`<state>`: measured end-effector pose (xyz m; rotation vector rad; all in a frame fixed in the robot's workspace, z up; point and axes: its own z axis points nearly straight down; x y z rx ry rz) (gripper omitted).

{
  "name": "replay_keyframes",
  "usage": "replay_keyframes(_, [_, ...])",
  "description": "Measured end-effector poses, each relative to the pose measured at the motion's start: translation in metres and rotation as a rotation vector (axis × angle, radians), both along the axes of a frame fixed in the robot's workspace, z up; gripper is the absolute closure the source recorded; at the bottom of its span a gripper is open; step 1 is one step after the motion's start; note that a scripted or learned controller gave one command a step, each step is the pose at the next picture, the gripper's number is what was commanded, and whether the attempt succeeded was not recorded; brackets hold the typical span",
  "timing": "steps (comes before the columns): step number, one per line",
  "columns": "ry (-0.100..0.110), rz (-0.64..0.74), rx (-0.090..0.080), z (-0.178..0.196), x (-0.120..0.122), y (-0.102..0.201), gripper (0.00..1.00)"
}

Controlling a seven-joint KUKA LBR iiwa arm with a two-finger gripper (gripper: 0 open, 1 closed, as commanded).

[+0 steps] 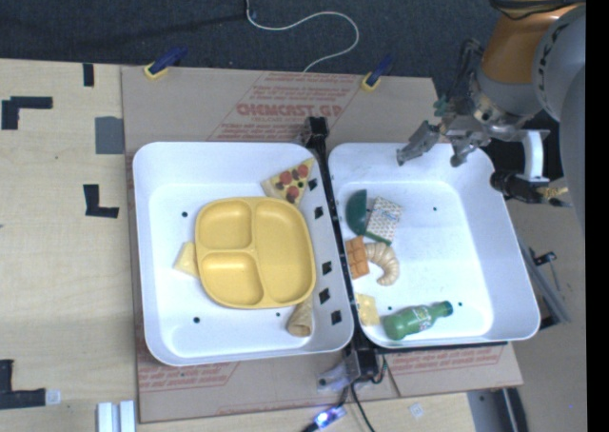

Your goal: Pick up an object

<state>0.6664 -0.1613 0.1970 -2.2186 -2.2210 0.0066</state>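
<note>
camera view: claw [439, 151] spread open (nothing between its fingers) above right bin's [495, 230] far rim

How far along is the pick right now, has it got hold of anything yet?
Nothing looks picked yet. The gripper is open above the far rim of the right bin, with nothing between its fingers. The green bottle, croissant and other small items lie in that bin; the yellow plate sits in the left bin. Left to do: descend, close on one object, lift.
</note>
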Motion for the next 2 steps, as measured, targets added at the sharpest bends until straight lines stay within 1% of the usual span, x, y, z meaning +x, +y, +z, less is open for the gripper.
replay_keyframes(1, [0.002,0.001,0.001,-0.065,0.002,0.002,0.0])
replay_keyframes(2, [0.0,0.002,-0.001,-0.116,0.001,0.003,0.0])
